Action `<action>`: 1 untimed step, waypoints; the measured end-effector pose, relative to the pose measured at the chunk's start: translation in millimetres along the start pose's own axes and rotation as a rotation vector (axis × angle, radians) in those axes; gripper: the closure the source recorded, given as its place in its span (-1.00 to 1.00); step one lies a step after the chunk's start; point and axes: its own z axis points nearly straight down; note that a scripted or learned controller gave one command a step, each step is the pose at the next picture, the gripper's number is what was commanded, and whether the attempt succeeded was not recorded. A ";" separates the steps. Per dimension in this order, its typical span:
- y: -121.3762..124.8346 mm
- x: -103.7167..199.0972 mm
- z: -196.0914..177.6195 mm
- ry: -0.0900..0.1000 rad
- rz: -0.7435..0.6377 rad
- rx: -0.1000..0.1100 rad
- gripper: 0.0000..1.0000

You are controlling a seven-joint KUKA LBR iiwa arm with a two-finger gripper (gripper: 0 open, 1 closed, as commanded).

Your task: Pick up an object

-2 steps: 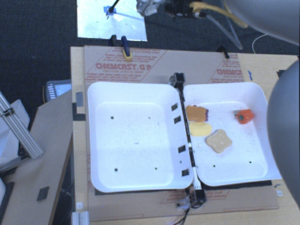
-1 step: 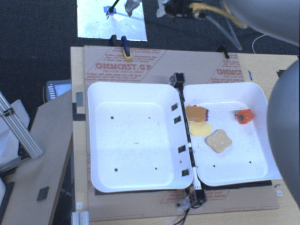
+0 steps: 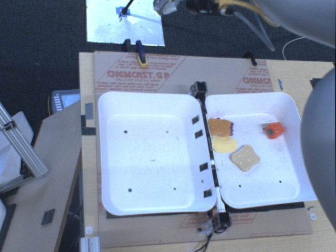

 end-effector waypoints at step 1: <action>0.0 0.0 0.5 0.000 -0.001 0.001 -1.00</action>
